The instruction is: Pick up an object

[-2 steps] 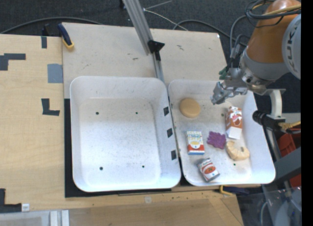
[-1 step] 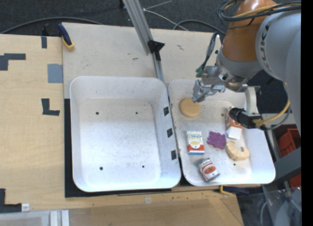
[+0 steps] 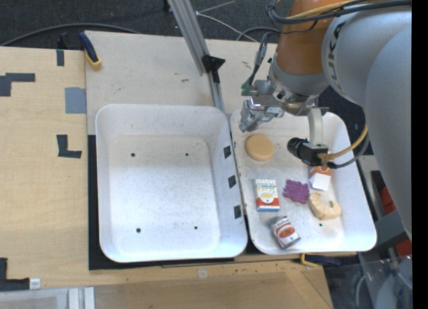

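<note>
My gripper (image 3: 250,120) hangs over the far left part of the right bin (image 3: 354,234), just above and left of a round tan disc (image 3: 259,148). Nothing shows between its fingers. Nearer the front of that bin lie a small white and yellow box (image 3: 266,194), a purple crumpled piece (image 3: 295,190), a red and white can (image 3: 285,232), a tan bread-like piece (image 3: 325,207) and a small white and orange box (image 3: 320,178).
The left bin (image 3: 107,167) sits beside the right one, their rims meeting near the gripper. A slanted metal bar (image 3: 194,33) stands behind the bins. A blue and yellow clamp (image 3: 90,50) lies at the bench's back left.
</note>
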{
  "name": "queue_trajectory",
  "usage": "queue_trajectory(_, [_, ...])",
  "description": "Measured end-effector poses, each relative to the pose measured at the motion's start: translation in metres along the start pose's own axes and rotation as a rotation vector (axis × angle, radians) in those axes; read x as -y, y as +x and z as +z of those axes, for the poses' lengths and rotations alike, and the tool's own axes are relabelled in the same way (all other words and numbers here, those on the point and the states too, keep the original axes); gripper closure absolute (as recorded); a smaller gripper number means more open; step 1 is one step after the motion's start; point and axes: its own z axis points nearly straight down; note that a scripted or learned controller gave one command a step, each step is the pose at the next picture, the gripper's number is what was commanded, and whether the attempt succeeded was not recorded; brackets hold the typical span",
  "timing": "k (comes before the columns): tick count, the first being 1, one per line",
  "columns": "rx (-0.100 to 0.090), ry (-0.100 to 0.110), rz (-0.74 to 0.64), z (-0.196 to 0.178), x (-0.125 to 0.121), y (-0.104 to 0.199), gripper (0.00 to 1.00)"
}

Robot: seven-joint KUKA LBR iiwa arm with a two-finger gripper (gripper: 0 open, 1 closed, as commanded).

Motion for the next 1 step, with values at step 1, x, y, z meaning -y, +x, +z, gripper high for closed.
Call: queue_trajectory(1, [0.001, 0.002, 0.000, 0.0154, -0.0128, 0.0545, 1.00])
